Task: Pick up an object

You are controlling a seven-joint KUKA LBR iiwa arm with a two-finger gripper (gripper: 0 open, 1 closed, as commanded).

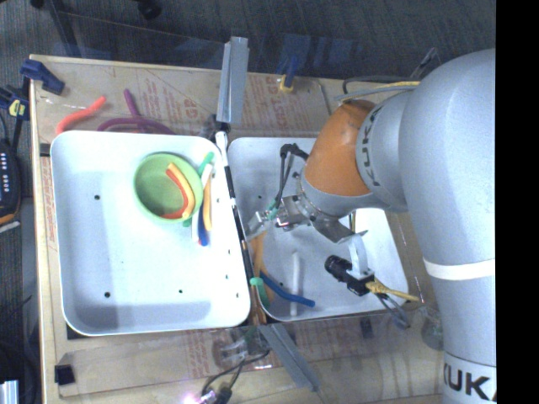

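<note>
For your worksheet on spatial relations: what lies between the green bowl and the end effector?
In the camera view, between green bowl and end effector: colored sticks, then the bins' adjoining rims.

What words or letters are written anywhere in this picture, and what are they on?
"KUK": big dark letters on the grey arm, cut off at the picture's bottom edge.
Dark letters run up the arm's orange band; too slanted to read.
Faint red print on the bench: too blurred to read.

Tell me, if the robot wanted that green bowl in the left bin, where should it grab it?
Probably by the rim. The green bowl sits open side up, too wide for two fingers to span. Coming straight down, one finger inside and one outside the wall should work. I would choose the left edge of the rim, since the coloured sticks lie across the right side, toward the right wall of the left bin.
</note>
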